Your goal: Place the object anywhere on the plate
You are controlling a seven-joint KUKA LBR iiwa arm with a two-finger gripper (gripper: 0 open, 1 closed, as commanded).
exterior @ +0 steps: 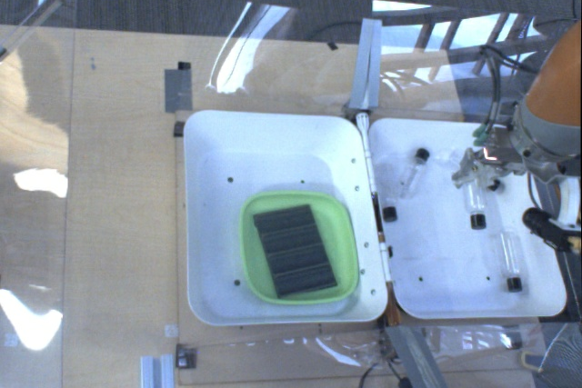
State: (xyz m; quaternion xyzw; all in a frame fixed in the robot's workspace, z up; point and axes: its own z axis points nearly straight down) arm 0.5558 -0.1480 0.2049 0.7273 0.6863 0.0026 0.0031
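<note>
The arm (556,95) is cut off by the right edge, and its hand (479,166) is too small and cluttered to read. Clear vials (509,257) in the right bin (436,295) blur against the white floor.

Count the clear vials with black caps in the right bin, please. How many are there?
3, perhaps more under the arm. One vial lies near the right bin's upper left, one lies just below the gripper, and one lies toward the lower right.
</note>
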